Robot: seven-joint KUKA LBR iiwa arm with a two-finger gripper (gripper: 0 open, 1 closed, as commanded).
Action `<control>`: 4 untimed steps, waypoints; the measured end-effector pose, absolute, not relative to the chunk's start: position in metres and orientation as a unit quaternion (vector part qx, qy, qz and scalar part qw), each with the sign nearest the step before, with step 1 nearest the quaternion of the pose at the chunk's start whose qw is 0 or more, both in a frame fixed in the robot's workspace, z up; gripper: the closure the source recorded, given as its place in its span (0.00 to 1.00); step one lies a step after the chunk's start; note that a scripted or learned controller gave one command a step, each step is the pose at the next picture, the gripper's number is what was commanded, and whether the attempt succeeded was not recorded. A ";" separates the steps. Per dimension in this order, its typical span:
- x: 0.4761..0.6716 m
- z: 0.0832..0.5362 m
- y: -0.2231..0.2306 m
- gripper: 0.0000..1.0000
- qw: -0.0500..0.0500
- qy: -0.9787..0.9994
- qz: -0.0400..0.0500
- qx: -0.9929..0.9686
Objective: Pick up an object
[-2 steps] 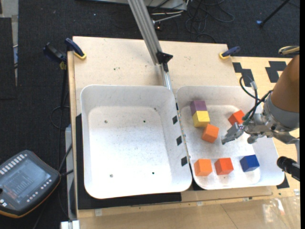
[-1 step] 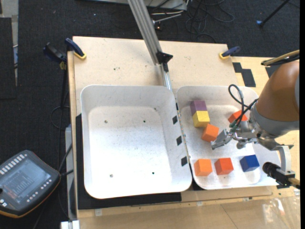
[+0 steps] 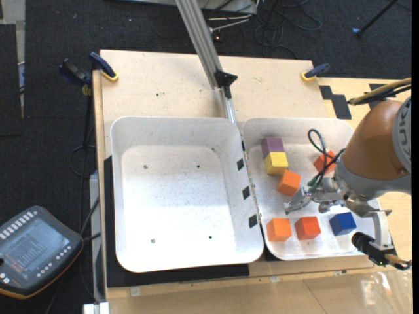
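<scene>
Camera view | two-finger gripper [image 3: 294, 205] sat low in the right white bin [image 3: 256, 175], fingers parted and gripping nothing | nearest target, orange cube [image 3: 289, 182], lay just beside the tips, apparently a pre-grasp line-up | 6 other blocks nearby

Teach pendant [image 3: 33, 250] bottom-left on floor, yellow-blue clamps [image 3: 103, 67] [image 3: 315, 71] at bench's far corners.

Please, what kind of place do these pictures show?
Probably a robotics lab or test cell: a robot arm reaches over two white bins on a clamped bench board, a teach pendant lies beside it, and loose cables cross the dark floor.
</scene>
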State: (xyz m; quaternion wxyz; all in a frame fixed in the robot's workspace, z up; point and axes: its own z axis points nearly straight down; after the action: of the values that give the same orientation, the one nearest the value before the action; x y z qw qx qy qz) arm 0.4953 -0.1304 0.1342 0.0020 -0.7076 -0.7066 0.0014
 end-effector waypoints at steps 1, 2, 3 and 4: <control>0.497 0.147 -0.131 1.00 -0.001 -0.707 -0.001 -0.707; 0.499 0.210 -0.132 1.00 -0.004 -0.708 -0.002 -0.706; 0.496 0.259 -0.140 1.00 -0.003 -0.708 -0.002 -0.706; 0.497 0.293 -0.140 1.00 -0.003 -0.708 -0.001 -0.706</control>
State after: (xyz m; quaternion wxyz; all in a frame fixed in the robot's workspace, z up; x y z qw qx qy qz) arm 0.4970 -0.1399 0.2932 -0.0026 -0.7061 -0.7081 -0.0011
